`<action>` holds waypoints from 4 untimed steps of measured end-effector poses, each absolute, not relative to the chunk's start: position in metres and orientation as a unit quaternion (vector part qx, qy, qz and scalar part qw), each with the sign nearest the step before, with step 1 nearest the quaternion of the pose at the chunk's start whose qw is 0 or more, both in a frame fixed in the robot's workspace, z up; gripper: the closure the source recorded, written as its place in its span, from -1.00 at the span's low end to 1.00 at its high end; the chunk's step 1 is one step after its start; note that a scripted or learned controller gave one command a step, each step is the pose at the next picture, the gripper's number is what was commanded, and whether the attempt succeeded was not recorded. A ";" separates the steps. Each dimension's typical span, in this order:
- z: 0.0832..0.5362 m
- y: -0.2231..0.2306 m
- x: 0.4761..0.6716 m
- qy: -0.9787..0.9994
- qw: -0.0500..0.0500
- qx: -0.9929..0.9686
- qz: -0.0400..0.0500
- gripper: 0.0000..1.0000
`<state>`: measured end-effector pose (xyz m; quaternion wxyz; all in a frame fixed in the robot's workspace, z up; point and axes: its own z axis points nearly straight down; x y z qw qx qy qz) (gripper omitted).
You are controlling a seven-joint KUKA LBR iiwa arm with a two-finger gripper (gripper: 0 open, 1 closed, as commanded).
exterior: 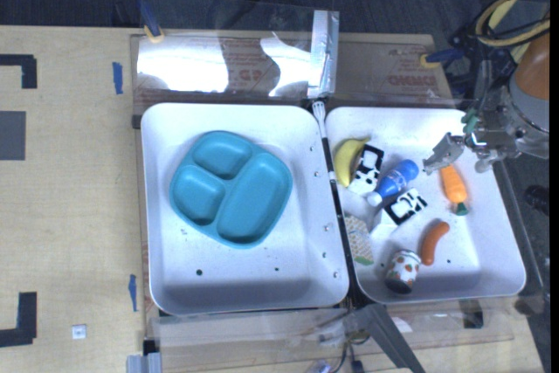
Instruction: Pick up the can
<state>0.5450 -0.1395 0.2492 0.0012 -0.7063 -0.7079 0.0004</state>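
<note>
From above, two white bins sit side by side on the bench. The left bin (pixel 166 214) holds a blue divided plate (pixel 231 187) near its middle.

The right bin (pixel 498 271) carries a scatter of small things. The can (pixel 395 180), blue with a white end, lies on its side a little toward the bin's far-left part. Its long axis runs at a slant, the blue end pointing toward the far-right corner and the white end toward the near-left corner. A black-and-white patterned toy (pixel 368 171) touches it on the left, and a second black-and-white piece (pixel 406 206) lies just beside its near side. A yellow banana (pixel 347 160) lies against the bin's left edge, next to the patterned toy. A carrot (pixel 453 187) lies toward the right edge, a sausage (pixel 433 240) sits nearer the near edge, and a round speckled ball (pixel 403 269) rests close to the near edge. A pale mesh-patterned piece (pixel 356 238) lies along the left edge.

The gripper (pixel 454 151) hangs over the bin's far-right part, above the carrot and apart from the can. Whether its pincer is apart or together cannot be told.
</note>
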 end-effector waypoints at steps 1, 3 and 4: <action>0.306 -0.225 0.591 -0.687 -0.002 -0.726 0.000 -1.00; 0.435 -0.038 0.531 -0.758 0.001 -0.652 0.000 -1.00; 0.446 -0.037 0.532 -0.759 -0.001 -0.651 -0.001 1.00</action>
